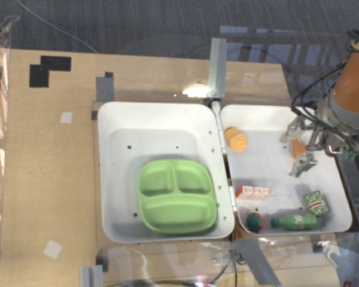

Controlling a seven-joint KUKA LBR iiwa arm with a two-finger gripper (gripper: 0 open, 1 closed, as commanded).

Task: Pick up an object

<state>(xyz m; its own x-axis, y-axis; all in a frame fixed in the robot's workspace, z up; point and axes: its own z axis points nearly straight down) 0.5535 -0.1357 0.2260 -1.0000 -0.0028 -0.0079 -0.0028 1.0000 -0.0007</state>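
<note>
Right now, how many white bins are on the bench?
2: the left bin holds a green plate; the right bin holds the small items.

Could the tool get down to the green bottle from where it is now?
Probably yes. The green bottle lies uncovered near the right bin's front wall, with only the small can close by. The tool hangs over that same bin.

You see a pale wooden desk (42, 178) under dark grey ribbed floor (137, 11) along its far edge. Black squares (48, 70) mark the desk's far left corner. A bright glare (195, 91) sits at the desk's far middle, beside an upright metal bracket (217, 67).
</note>
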